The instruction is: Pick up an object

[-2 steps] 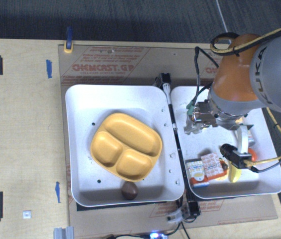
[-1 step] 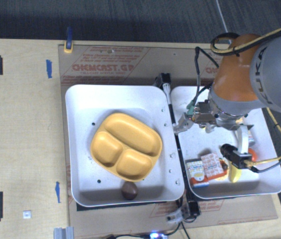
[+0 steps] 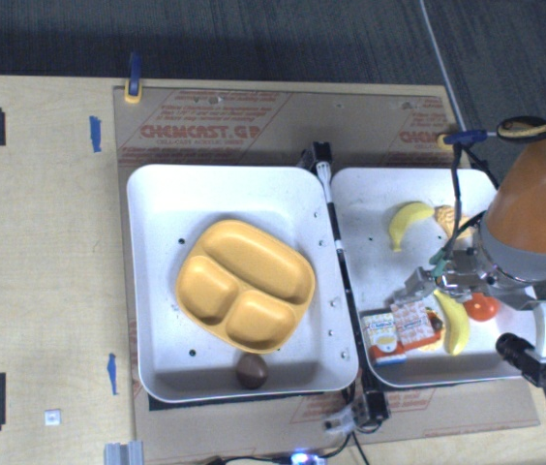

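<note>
Looming orange-banded arm (image 3: 534, 211) is hanging its gripper (image 3: 444, 279) low over the right bin (image 3: 370, 197), reaching for 1 banana (image 3: 455, 325); finger state's unclear, next it's needing a clean close.

The grey arm (image 3: 544, 211), its orange band uppermost, reaches in over the right bin's right edge and hangs its gripper (image 3: 442, 277) low over the middle of that bin, wrist pointing toward the bin's left wall.

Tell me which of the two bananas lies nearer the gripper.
The banana low in the right bin, beside the red ball; the other banana lies farther up, away from the gripper.
</note>
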`<state>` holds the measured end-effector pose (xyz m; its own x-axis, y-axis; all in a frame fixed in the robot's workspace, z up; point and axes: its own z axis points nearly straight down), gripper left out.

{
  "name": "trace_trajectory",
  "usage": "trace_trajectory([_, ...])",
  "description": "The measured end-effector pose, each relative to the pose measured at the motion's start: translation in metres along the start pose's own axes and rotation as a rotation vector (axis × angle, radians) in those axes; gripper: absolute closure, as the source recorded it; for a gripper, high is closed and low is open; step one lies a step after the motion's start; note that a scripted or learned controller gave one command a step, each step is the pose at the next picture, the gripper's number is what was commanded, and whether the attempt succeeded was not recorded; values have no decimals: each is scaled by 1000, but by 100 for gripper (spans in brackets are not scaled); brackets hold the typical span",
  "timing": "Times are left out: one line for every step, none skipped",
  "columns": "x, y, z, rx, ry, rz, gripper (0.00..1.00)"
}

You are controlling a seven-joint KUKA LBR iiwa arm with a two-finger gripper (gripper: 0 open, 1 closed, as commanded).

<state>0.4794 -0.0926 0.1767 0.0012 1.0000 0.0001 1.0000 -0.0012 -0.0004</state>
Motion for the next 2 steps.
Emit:
trace_trajectory([-25,20,91,-5,0,-1,0])
trace_trajectory([-26,21,80,-7,-3,0,100])
